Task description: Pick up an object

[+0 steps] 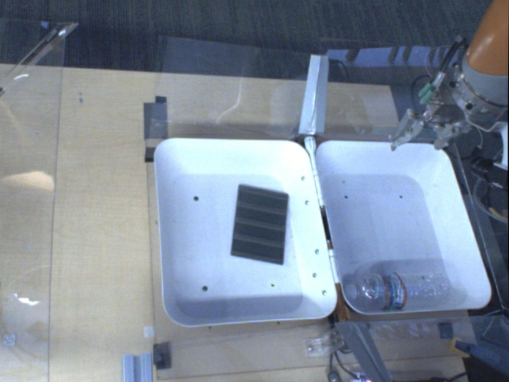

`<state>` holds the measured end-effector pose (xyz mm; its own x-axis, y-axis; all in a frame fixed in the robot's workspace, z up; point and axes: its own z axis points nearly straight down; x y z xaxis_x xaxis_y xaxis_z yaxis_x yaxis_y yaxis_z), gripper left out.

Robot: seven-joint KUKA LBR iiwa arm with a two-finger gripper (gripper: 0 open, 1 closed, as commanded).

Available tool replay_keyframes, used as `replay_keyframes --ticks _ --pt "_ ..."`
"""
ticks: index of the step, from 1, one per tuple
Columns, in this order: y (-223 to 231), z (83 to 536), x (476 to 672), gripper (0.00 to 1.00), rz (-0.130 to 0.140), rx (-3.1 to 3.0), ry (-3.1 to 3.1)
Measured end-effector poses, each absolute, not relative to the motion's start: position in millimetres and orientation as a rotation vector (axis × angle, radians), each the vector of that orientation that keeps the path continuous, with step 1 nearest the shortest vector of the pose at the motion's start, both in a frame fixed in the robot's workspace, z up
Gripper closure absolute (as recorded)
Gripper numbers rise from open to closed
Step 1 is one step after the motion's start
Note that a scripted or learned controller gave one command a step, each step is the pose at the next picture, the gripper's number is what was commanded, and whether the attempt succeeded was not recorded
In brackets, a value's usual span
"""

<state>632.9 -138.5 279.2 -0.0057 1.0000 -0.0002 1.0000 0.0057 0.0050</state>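
A dark grey ribbed rectangular block (260,224) lies flat in the middle of the left bin (183,173). A clear plastic bottle (394,289) with a blue label lies on its side along the near wall of the right bin (374,173). My gripper (419,140) hangs over the far right corner of the right bin, well away from both objects. Its fingers (400,136) stand apart with nothing between them, so it is open.
A metal divider post (312,94) rises behind the seam between the bins. Cables and the orange-banded arm (487,50) crowd the upper right corner. Wooden bench surface (79,213) stretches to the left behind a clear panel.
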Motion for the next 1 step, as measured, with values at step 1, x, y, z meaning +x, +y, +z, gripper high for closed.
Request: replay_keyframes --ticks 1 --pt "-116.4 224.1 582.1 0.00 0.005 2.517 1.878"
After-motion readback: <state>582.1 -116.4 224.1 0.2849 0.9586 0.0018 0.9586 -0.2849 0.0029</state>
